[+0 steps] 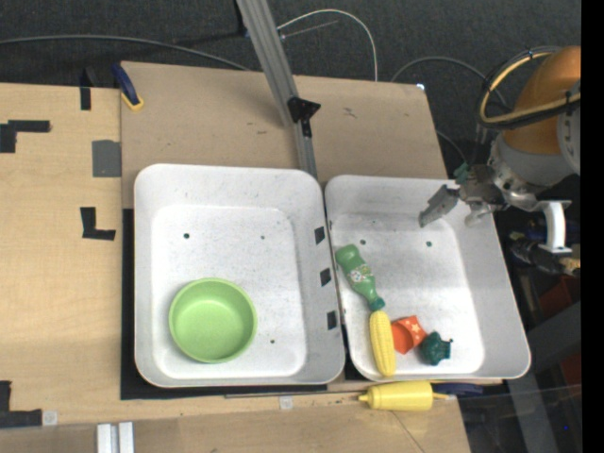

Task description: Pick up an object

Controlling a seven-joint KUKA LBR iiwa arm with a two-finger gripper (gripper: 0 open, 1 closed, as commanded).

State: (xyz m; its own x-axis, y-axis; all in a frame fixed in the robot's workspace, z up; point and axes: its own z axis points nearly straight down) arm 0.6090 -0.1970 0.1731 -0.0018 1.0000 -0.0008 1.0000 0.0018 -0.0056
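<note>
My gripper (451, 206) hangs over the far right part of the right bin (491, 281), with nothing between its grey fingers, which stand open. In that bin a green bottle (358, 275) lies near the left wall. Below it lies a yellow corn cob (381, 342), beside an orange piece (408, 334) and a dark green toy (435, 348) near the front wall. All of these lie well below and left of the gripper. A green bowl (213, 320) sits in the front left of the left bin (226, 196).
A yellow bottle (400, 396) lies on the bench just outside the right bin's front edge. A grey pole (274, 59) slants down to the gap between the bins. Cables run across the dark floor behind the bench.
</note>
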